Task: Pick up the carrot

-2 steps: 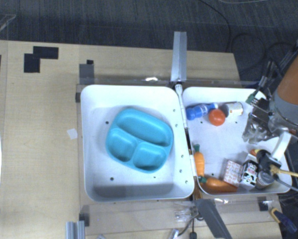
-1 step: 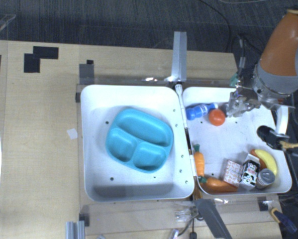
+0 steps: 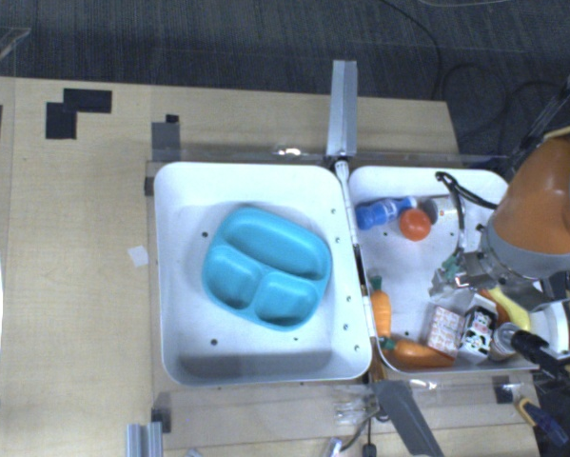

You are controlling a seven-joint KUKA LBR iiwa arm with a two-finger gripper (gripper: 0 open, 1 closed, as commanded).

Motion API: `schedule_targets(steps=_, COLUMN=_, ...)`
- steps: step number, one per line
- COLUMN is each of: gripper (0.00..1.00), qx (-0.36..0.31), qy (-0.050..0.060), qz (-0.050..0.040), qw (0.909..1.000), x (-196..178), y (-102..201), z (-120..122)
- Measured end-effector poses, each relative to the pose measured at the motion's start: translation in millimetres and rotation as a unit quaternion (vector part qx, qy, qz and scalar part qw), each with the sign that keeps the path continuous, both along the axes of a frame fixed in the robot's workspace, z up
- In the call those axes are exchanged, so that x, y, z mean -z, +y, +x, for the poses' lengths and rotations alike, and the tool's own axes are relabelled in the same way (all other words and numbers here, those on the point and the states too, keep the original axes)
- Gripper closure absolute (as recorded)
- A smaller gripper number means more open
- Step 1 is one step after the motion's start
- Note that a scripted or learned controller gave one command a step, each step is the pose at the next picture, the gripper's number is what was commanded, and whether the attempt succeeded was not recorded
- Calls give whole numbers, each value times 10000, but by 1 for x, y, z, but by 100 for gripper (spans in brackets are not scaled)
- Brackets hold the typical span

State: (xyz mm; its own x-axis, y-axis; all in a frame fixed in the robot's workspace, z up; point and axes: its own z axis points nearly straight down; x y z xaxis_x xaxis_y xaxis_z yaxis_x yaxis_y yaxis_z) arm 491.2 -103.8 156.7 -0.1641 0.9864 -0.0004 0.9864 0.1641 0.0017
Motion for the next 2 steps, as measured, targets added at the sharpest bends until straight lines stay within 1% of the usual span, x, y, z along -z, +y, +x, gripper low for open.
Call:
schedule_targets(steps=1, gripper=100, qx=7, qy=-66, qz=-5, qw=10000, x=66, y=12, z=7)
schedule_targets(steps=2, gripper=100, qx=806, qy=-31, qz=-4, qw=9967, x=-134, y=-10, z=-2)
